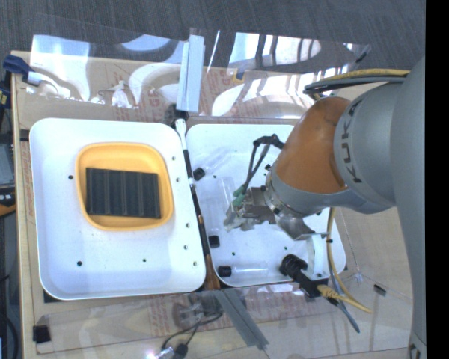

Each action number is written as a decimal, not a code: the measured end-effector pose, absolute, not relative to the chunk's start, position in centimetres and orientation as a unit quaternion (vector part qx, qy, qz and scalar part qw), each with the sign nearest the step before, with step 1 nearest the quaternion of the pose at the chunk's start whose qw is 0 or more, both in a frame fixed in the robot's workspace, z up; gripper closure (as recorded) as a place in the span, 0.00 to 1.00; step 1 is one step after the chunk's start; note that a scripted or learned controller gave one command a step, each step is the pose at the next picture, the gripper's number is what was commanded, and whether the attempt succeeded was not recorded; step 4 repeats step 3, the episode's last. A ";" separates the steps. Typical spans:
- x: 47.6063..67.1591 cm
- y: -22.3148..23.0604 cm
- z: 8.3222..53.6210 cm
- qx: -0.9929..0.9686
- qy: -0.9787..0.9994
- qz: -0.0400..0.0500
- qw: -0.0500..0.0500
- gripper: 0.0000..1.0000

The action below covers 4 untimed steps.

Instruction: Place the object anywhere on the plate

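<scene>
left bin [60,260] open; arm [337,163] over right bin [217,144]

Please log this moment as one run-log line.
two-finger gripper: over right white bin | rounded yellow plate: left white bin, dark ridged block on it

Wrist perhaps hides tool [236,214] fingertips.

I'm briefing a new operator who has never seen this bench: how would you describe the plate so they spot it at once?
Find the two white bins side by side and take the left bin, the one away from the arm. The plate lies in its upper half: a rounded yellow square with a dark ribbed rectangle at its centre, the one coloured thing in either bin.
</scene>
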<state>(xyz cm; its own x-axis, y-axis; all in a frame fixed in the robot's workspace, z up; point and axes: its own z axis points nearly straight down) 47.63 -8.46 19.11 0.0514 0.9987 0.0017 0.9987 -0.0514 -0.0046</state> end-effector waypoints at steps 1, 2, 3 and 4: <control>51.6 -6.3 19.1 -0.703 -0.711 0.001 0.002 1.00; 55.4 -0.2 19.1 -0.669 -0.743 0.001 0.002 1.00; 55.4 -0.2 19.1 -0.669 -0.743 0.001 0.002 0.00; 55.4 -0.2 19.1 -0.669 -0.743 0.001 0.002 0.00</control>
